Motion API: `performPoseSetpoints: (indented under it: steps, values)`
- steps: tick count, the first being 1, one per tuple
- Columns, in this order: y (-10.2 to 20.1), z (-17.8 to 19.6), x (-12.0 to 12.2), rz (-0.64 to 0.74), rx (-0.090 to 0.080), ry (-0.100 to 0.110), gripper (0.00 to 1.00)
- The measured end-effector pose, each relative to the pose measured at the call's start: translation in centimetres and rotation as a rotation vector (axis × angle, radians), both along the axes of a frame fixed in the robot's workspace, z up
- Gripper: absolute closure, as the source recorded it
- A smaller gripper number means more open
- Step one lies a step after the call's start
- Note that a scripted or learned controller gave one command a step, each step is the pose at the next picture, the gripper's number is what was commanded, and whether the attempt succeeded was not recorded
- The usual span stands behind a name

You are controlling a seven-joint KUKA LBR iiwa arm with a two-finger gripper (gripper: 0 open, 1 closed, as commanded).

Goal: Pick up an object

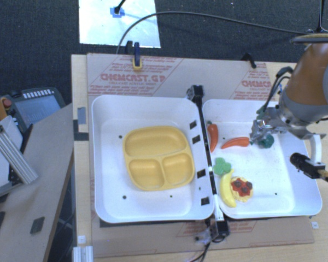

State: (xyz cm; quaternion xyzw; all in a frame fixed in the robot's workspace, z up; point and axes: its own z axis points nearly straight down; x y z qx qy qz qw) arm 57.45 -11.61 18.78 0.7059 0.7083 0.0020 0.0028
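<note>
The tool (261,134) hangs low in the right bin (295,203), near the tabletop's far right corner, just above a small green object (267,142) beside a carrot (235,142). Whether it is open, I cannot tell. A yellow tray (156,157) sits in the left bin (106,162).

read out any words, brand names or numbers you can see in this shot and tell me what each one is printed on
"CHEMCAST GP", in red on the brown board under the left bin.
More red print on the same board behind the right bin: cut off and too blurred to read.
Red print along the board's front edge: too small to read.
The handheld controller at left: screen unreadable.
</note>
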Motion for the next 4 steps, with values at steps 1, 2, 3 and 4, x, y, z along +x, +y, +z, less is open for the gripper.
performPoseSetpoints:
  steps: [1,2,3,4]
  values:
    - [0.0,4.8,0.2,0.001,0.0,-0.001,1.0]
    - [5.8,5.2,0.2,0.006,0.003,0.003,1.0]
    - [11.9,5.0,1.7,0.007,0.004,0.004,1.0]
    - [17.9,3.8,2.4,0.007,0.004,0.005,1.0]
